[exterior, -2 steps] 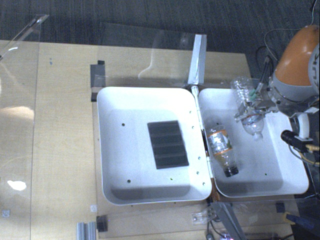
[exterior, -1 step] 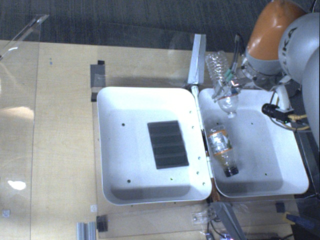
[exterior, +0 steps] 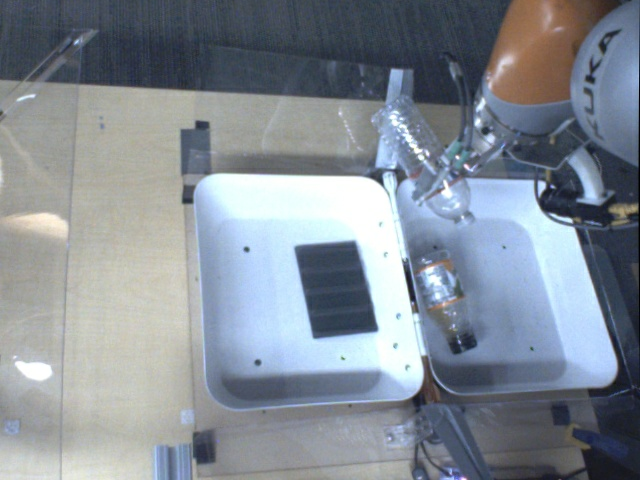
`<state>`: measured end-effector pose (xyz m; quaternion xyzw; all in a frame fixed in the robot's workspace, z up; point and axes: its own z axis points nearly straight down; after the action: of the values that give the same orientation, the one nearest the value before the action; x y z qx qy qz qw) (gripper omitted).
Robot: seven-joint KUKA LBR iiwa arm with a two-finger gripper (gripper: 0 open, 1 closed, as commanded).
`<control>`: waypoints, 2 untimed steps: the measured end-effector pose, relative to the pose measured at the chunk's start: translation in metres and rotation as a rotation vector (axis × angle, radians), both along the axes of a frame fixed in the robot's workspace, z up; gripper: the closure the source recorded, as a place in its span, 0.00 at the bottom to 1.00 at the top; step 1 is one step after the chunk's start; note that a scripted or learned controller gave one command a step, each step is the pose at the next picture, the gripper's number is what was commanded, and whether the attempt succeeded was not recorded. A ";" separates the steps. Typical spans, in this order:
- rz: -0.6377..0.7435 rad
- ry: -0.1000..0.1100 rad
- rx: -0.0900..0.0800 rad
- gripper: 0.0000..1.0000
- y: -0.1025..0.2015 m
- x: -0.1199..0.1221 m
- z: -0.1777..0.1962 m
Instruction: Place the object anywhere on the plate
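Note:
A clear crinkled plastic bottle (exterior: 412, 146) hangs tilted over the back-left corner of the right bin (exterior: 560, 298), reaching across the divide between the bins. My gripper (exterior: 450, 173) is shut on it near its lower end. The black ribbed plate (exterior: 337, 288) lies flat in the middle of the left bin (exterior: 230, 268), well to the lower left of the gripper. A second plastic bottle (exterior: 442, 296) with an orange label lies on its side at the right bin's left edge, its dark cap towards the front.
The grey arm with its orange band (exterior: 545, 38) comes in from the upper right. Cables (exterior: 575, 203) hang by the right bin's back-right corner. A clear panel (exterior: 300, 98) stands behind the bins.

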<state>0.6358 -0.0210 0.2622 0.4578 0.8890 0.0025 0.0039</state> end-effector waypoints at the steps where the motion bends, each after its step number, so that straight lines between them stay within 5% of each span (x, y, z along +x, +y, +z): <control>1: 0.023 0.001 0.000 1.00 -0.010 -0.052 0.035; 2: 0.027 -0.005 0.001 1.00 -0.009 -0.050 0.046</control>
<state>0.5855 -0.0300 0.3081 0.4460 0.8950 0.0042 0.0061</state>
